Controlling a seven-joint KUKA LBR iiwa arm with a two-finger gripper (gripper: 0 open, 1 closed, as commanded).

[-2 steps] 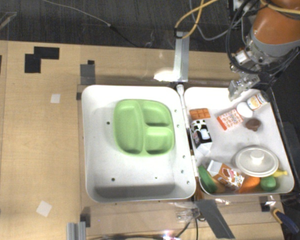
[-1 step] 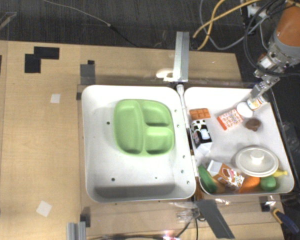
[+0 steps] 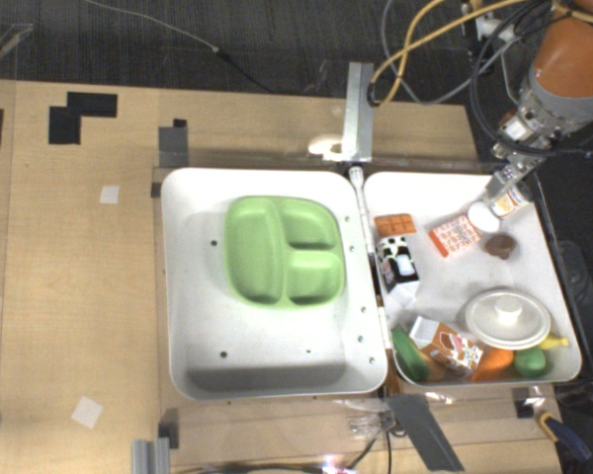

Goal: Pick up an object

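My gripper (image 3: 511,173) hangs over the far right corner of the right bin (image 3: 553,265), under the arm's orange band. Directly below its tip lies a small white bottle (image 3: 494,208) with a yellow-orange label, tilted towards the bin's middle. Whether the gripper touches or holds the bottle cannot be made out. Close by are a red and white carton (image 3: 454,236) and a small brown lump (image 3: 501,247). A white round bowl (image 3: 507,317) sits nearer the front.
The left bin (image 3: 193,294) holds a green divided plate (image 3: 282,250). Along the right bin's left side lie an orange pack (image 3: 395,225) and a black and white item (image 3: 400,263). Its front edge holds a green piece (image 3: 408,352), a brown packet (image 3: 453,349) and a green ball (image 3: 531,361). Cables (image 3: 425,28) loop behind.
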